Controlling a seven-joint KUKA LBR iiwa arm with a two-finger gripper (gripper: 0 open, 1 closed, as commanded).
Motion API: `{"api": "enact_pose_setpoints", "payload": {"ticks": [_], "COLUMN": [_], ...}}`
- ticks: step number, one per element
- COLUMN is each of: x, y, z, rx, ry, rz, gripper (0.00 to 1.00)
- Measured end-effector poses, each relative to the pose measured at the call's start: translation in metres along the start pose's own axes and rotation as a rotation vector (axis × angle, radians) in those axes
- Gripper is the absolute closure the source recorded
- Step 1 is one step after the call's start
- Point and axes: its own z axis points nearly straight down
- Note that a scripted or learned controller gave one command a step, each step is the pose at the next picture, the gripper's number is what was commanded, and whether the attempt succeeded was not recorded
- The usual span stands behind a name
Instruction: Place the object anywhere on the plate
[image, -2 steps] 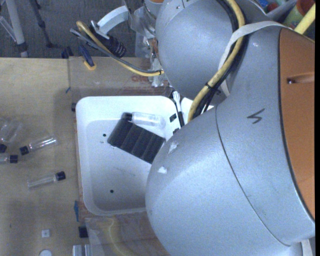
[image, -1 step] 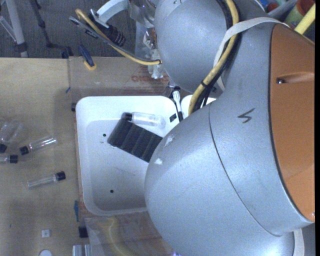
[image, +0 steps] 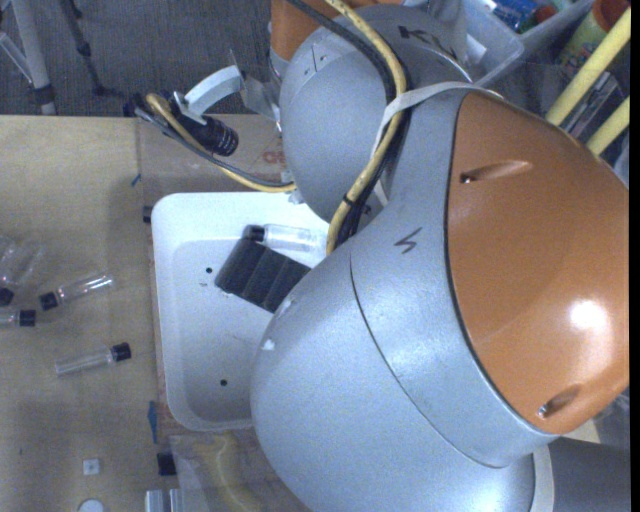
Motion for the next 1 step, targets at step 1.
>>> {"api": "enact_pose_setpoints", "payload": {"ticks": [1], "x": [-0.007], "y": [-0.0035], "z": [-0.1017], "rx": [-0.001], "ry": [-0.002], "rz": [-0.521], "gripper": [1.0]}}
